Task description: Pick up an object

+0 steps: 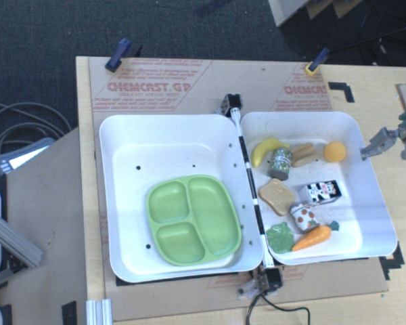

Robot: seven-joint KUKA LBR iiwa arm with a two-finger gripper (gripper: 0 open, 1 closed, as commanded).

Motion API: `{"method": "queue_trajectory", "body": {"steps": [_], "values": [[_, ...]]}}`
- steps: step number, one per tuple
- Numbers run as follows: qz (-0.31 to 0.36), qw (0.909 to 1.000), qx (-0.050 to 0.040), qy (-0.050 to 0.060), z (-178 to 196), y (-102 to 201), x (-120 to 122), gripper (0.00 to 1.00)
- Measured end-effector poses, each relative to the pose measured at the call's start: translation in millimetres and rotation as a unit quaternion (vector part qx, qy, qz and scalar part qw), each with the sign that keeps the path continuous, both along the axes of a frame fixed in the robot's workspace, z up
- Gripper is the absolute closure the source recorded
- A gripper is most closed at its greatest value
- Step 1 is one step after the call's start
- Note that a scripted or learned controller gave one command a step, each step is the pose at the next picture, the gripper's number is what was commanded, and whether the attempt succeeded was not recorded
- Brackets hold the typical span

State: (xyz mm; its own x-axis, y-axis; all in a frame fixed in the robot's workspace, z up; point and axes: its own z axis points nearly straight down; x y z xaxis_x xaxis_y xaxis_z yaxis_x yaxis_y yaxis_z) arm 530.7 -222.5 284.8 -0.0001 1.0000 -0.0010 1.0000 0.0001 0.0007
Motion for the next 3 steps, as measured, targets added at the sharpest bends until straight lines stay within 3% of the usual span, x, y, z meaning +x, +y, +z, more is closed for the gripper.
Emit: {"method": "queue_trajectory", "body": {"steps": [1, 2, 3], "values": [[0.000, 1.0000, 0.0012, 0.002, -121.4, -0.5, 50.0, 0.00], [0.003, 1.0000, 0.0060, 0.001, -201.1, 5.1, 90.3, 0.00], [0.001, 1.0000, 0.0009, 0.003, -200.8, 28.7, 130.7, 0.00]]}}
